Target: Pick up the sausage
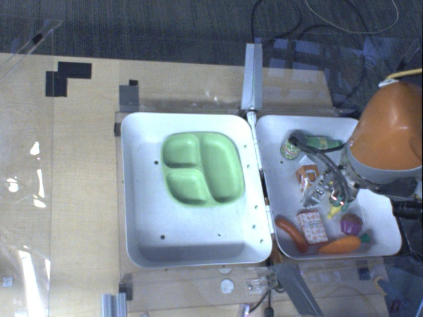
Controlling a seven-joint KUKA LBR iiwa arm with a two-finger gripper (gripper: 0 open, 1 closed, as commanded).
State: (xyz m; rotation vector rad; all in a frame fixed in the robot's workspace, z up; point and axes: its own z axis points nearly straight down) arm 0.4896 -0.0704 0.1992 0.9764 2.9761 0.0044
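The sausage is reddish-brown and lies along the front left corner of the right bin. It touches a small snack packet on its right. My gripper hangs over the middle of the right bin, up and to the right of the sausage and apart from it. Nothing is visibly held in it. The orange band of the arm covers the bin's right back part.
Around the sausage lie an orange carrot, a purple toy, a small yellow piece, an orange-white item and a green can at the back. In the left bin sits a green divided plate.
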